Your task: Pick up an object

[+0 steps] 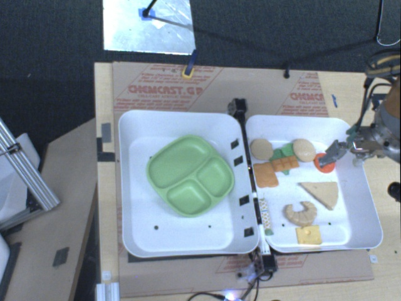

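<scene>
The hand (330, 155) hangs low over the right white plastic bin (360, 193), fingers closed around a small red-orange round piece (325, 162).

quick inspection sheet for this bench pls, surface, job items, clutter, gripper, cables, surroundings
surface: two white bins, left bin and right bin, on a printed board
job's things: toy foods in right bin, among them a wedge, croissant, yellow square
clutter: green divided plate in left bin
grippers: gripper over the right bin's far right side, by a red piece; grasp unclear
cables: black cable across the dark floor
surroundings: shiny sheet, metal frame
</scene>
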Robot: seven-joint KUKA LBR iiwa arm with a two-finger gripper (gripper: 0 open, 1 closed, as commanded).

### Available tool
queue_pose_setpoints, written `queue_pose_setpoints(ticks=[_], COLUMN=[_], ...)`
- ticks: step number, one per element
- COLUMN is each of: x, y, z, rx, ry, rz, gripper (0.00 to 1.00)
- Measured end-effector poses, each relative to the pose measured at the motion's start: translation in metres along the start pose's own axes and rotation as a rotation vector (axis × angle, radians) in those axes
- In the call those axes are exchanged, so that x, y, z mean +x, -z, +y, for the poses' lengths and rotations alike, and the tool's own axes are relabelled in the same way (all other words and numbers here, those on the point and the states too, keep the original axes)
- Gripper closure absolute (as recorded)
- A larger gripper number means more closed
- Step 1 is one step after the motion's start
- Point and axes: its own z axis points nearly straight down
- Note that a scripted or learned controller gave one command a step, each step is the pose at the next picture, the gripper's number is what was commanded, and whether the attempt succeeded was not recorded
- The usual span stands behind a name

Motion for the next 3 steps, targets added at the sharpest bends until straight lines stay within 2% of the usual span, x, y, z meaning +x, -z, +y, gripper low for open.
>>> queue_pose_setpoints(ticks=[2,3], x=[0.016,0.013], y=[-0.116,-0.162], z=[0.008,0.011], rx=[0.002,-0.009], ry=[-0.002,-0.004], rz=[0.001,-0.007], gripper=[0.0,0.0])
